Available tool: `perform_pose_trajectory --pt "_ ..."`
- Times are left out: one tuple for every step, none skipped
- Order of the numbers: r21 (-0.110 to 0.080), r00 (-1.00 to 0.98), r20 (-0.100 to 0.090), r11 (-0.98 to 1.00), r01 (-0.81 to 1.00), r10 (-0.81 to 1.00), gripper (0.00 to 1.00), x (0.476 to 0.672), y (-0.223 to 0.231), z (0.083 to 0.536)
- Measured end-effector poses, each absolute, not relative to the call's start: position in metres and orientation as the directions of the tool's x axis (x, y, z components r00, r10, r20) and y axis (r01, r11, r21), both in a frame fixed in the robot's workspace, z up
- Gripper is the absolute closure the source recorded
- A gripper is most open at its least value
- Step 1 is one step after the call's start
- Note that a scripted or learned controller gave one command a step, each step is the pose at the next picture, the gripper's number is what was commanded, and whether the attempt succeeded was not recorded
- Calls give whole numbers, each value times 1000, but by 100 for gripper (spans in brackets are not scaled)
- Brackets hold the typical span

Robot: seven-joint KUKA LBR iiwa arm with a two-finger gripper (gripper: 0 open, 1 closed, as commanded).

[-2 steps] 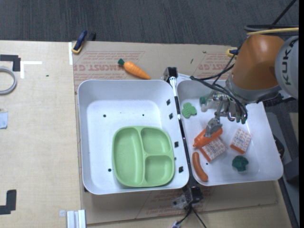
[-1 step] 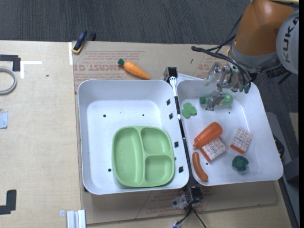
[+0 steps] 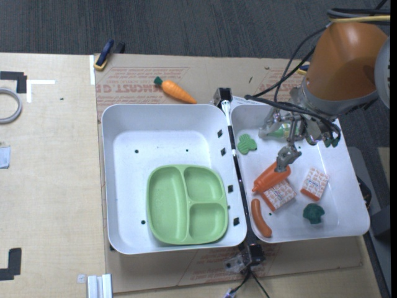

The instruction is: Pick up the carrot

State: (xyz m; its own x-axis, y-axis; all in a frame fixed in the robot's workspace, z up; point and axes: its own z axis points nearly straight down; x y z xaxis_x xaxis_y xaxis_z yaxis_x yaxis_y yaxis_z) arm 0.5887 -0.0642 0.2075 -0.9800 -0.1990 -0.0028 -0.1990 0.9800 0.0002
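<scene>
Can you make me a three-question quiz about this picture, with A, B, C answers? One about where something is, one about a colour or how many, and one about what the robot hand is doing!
1. Where is the green plate?
A. left bin
B. right bin
C. on the cardboard

2. How many carrots are there?
A. one
B. two
C. four

3. The gripper is
A. above the left bin
B. just over the carrot in the right bin
C. over the bare cardboard

Answers:
1 A, it lies in the left bin.
2 B, one carrot on the cardboard behind the bins, another carrot in the right bin.
3 B, its tip hangs at that carrot's upper end.
</scene>
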Motion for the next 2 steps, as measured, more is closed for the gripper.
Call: perform_pose_trajectory --pt "0 -886 -3 886 -464 -464 0 563 17 217" --pt "0 -799 -2 799 -601 -601 0 511 26 192"
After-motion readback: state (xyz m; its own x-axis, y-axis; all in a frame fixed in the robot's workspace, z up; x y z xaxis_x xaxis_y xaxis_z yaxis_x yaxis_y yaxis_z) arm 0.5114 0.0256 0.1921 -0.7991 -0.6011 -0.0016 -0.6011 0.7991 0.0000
